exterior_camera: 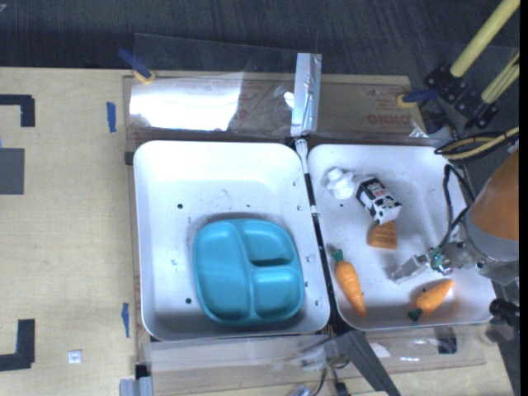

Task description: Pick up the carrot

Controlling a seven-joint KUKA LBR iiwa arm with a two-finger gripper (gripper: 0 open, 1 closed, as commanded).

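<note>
Two carrots lie in the right bin (412, 159). One carrot (349, 282), orange with a green top, rests near the bin's left wall, pointing toward the front. The other carrot (434, 296) lies at the front right, its green end to the left. My gripper (407, 268) hangs low over the bin floor between them, just up and left of the front-right carrot and apart from both. Nothing shows in it. The arm comes in from the right, its orange band (499, 209) above the wrist.
The right bin also holds a white lump (337, 181), a black-and-white cow toy (378, 200) and an orange wedge (382, 237) behind the gripper. A blue divided plate (247, 269) lies in the left bin (165, 188). Cables run along the right bin's right edge.
</note>
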